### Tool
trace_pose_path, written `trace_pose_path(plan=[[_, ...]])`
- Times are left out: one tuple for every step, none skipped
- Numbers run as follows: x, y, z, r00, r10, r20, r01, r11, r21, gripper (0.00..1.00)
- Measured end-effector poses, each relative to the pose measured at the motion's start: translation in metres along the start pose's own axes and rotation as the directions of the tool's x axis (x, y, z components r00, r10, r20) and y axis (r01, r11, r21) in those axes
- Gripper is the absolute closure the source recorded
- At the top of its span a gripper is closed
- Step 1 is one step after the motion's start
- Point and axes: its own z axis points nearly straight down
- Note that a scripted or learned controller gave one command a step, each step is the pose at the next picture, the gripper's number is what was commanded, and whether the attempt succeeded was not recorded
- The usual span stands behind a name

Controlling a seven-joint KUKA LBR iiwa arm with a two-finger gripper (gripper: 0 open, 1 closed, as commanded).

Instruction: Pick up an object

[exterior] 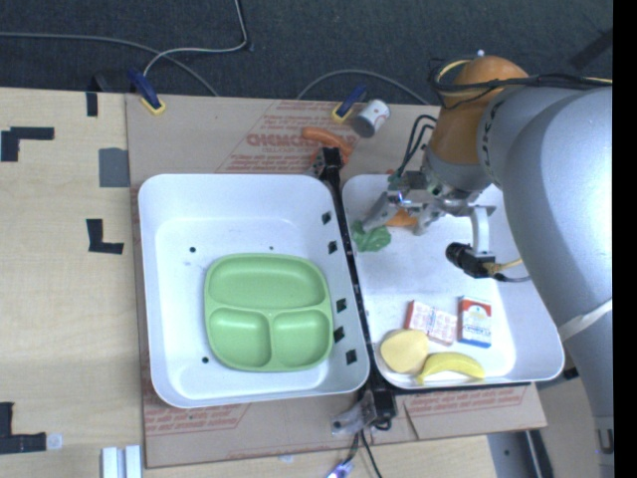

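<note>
in the far left corner of the right bin [518, 366], we see the hand [403, 207] lowered close to the floor, its metal parts pointing toward the divider between the two bins. just beside it, on the side toward the left bin [159, 227], lies a small green leafy toy [372, 237], and an orange piece [403, 221] sits under or right against the hand. we cannot tell whether either one is between its tips, nor how wide the hand stands; the wrist and its own metalwork blur together there.

we judge the green toy to be the likely target. it lies toward the near left of the hand, nearly touching, crumpled with no clear long axis, and pressed close to the bin wall, which leaves little room on that side.

the other things in this bin are well apart, along the near edge: a banana [453, 367], a pale yellow round piece [402, 351], a small pink-and-white packet [430, 320] and a red-and-blue carton [476, 321]. the left bin holds a green divided tray [269, 312].
</note>
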Motion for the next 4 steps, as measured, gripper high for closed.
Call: trace_pose_path(plan=[[0.003,0.0,0.0,1.0,0.001,0.003,-0.001,1.0,-0.001,0.0],[0.001,0.0,0.0,1.0,-0.002,-0.002,0.002,1.0,0.001,0.0],[-0.007,0.0,0.0,1.0,-0.004,-0.007,0.004,1.0,0.002,0.0],[-0.006,0.0,0.0,1.0,-0.002,-0.005,0.002,1.0,0.001,0.0]])
